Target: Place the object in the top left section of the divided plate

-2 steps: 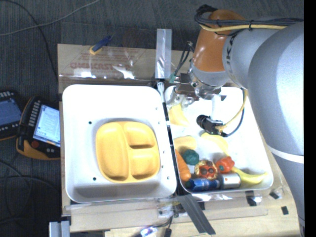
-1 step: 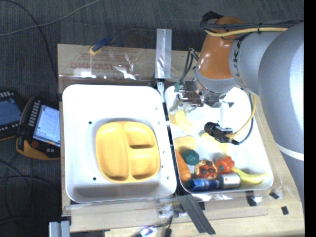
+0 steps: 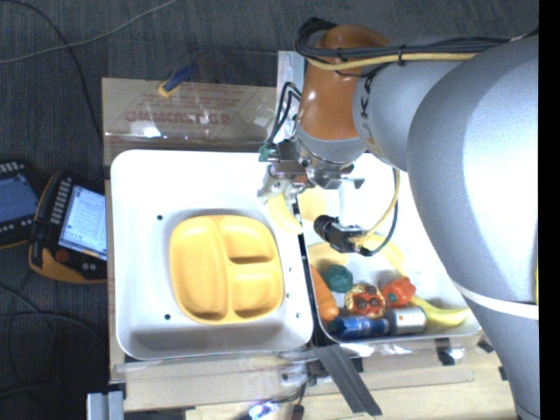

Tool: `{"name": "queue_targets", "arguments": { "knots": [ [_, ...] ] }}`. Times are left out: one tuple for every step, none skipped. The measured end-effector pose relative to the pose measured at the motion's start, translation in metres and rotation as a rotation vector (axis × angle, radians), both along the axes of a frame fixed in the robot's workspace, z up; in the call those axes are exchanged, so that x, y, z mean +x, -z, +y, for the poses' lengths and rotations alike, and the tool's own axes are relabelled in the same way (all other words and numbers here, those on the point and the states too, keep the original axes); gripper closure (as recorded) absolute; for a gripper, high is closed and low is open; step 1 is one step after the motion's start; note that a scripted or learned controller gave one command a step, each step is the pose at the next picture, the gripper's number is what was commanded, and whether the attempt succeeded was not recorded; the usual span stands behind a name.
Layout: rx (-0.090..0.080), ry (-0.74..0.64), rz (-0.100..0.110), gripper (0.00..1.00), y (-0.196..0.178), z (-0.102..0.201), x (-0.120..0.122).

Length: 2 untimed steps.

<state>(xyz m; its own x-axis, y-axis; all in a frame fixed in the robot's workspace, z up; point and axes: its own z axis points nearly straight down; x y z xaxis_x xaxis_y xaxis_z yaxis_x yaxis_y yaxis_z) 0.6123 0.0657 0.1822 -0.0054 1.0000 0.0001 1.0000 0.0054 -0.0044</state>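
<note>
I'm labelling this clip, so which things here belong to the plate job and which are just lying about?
In the job: divided plate in the left bin; gripper; toy food pile in the right bin.

Lying about: handheld pendant; plastic bag; floor cables.

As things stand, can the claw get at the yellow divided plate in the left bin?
Probably yes. The yellow divided plate lies uncovered in the left bin, nothing resting on it. The claw hangs above the wall between the bins, just past the plate's upper right corner.
</note>
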Motion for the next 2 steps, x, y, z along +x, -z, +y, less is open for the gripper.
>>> {"name": "queue_targets", "arguments": {
  "knots": [
    [0.0,0.001,0.0,0.0,-0.0001,-0.0002,0.0001],
    [0.002,-0.001,0.003,1.0,-0.0079,0.0006,-0.0003]
  ]
}}
